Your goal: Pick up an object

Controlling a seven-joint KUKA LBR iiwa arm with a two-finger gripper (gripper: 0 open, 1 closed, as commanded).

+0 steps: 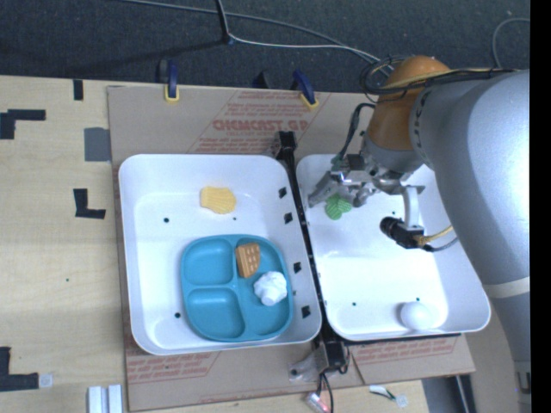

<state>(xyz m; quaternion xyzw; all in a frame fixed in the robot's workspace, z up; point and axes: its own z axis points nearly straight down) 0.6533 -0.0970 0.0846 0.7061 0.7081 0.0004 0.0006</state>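
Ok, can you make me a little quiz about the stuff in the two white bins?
1. True or false: the white ball lies in the right bin.
2. What lies closest to the gripper: A) yellow piece, B) green object, C) blue tray?
3. Fill in: the waffle piece and the white lump rest on the blue ____.

Key: 1 true; 2 B; 3 tray.

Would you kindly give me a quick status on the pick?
Gripper low in right bin, at green object. Grasp unconfirmed. White ball sits apart, near front edge. Nothing blocking.
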